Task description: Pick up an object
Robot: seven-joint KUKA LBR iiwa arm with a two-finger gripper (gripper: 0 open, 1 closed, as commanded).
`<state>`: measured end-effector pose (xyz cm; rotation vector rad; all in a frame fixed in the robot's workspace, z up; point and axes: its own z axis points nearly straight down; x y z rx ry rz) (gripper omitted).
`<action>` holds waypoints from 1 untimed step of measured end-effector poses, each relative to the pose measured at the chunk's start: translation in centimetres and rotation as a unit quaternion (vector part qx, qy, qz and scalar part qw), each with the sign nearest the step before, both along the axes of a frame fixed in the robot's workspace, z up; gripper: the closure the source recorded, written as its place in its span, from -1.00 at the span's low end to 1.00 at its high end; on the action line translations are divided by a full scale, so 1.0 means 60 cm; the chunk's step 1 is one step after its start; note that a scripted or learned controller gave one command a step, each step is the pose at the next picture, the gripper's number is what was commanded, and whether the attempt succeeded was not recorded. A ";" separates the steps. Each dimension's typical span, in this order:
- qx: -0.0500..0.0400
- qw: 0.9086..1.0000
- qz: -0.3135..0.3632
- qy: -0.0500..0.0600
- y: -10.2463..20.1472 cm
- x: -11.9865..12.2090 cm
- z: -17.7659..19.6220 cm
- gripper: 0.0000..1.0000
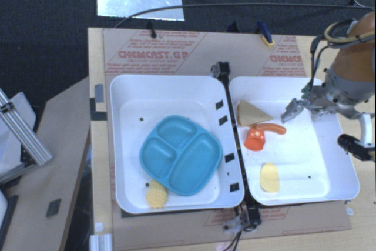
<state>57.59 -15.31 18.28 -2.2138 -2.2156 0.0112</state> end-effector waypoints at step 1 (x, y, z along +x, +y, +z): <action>-0.001 1.000 0.001 -0.006 0.001 0.005 0.013 -1.00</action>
